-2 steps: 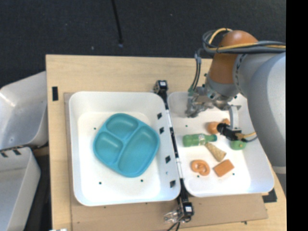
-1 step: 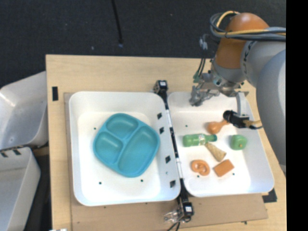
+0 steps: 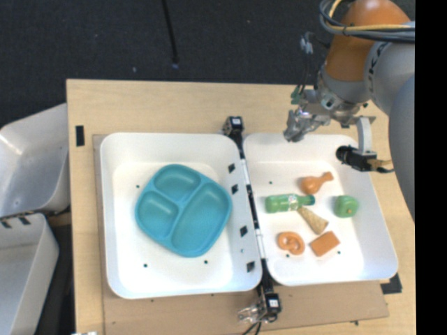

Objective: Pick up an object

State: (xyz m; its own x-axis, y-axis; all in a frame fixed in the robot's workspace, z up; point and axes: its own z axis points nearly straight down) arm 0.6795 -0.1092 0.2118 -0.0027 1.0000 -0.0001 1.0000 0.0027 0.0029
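Note:
My gripper (image 3: 297, 130) hangs over the far edge of the right bin (image 3: 363, 257), above its back left part, with nothing seen between its fingers. Below it in the bin lie several small objects: an orange pear-shaped piece (image 3: 316, 182), a green bottle (image 3: 288, 202) on its side, a green round piece (image 3: 346, 205), a tan cone (image 3: 314, 220), an orange pretzel (image 3: 290, 242) and an orange block (image 3: 325, 243). All lie well nearer the front than the gripper.
The left bin (image 3: 119, 257) holds a blue divided plate (image 3: 183, 209). A black divider with clips (image 3: 246, 208) runs between the bins. A black fitting (image 3: 353, 156) sits at the right bin's far right edge. The arm's orange band (image 3: 363, 37) is at top right.

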